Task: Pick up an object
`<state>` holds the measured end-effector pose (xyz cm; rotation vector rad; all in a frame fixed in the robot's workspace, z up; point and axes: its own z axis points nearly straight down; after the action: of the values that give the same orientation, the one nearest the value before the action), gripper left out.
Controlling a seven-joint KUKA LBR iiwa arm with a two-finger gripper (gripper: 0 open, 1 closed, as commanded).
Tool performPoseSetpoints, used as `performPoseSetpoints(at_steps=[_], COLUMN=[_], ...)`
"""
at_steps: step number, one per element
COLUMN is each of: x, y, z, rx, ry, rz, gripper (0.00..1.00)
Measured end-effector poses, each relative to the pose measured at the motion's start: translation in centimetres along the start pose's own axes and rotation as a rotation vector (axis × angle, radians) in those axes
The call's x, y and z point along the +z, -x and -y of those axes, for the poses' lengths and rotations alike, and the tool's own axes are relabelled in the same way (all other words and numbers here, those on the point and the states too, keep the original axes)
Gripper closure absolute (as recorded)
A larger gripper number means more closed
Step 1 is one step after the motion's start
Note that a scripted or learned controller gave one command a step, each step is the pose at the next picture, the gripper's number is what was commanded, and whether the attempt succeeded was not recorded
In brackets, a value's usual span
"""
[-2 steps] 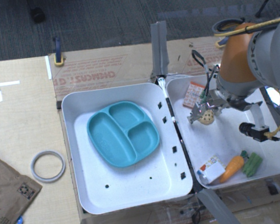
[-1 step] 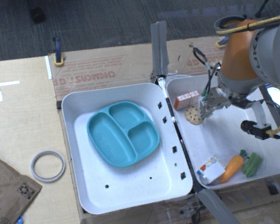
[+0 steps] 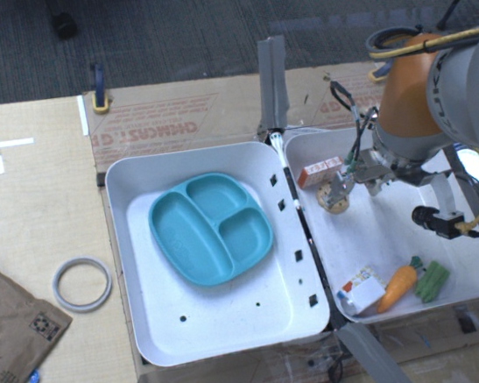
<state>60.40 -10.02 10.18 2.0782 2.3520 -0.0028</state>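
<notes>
1. The arm reaches over the right bin.
2. Carrot, small box and round object lie unlifted.
3. The claw sits at the round object; its grip state is unclear, so picking remains.

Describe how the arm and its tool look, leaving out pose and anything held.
The arm is a thick grey cylinder with an orange band above the wrist. Black cables loop around the wrist. The tool is a small grey metal assembly.
</notes>
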Motion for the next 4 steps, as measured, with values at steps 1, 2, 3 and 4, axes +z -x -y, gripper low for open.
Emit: performPoseSetpoints(at_steps=[1,2,3,4], x=[0.9,1.0,0.9,-0.2], y=[1.9,-0.8,0.8,0.8], z=[-5.3,2.7,-5.5,-5.3], rx=[0.086,0.134,-0.095,-0.098], ry=[-0.001,-0.002,0.002,-0.011], rz=[-0.002,-0.003,-0.001,-0.004], gripper=[0.0,0.0,0.0,1.0])
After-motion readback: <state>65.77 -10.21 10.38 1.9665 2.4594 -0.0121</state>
